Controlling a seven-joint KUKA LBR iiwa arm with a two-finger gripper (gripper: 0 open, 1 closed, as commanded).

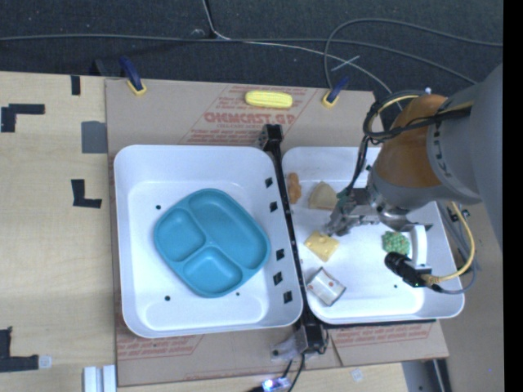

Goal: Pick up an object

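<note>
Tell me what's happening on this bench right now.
A grey robot arm with an orange band reaches into the right white bin, its gripper low over a yellow cheese-like wedge and beside a tan bread-like piece. Nothing looks lifted yet. A small green item and a grey-white block lie nearby. The left white bin holds a blue divided plate.

Red print on the cardboard sheet [221, 113] reads roughly "CHEMCAST GP".
</note>
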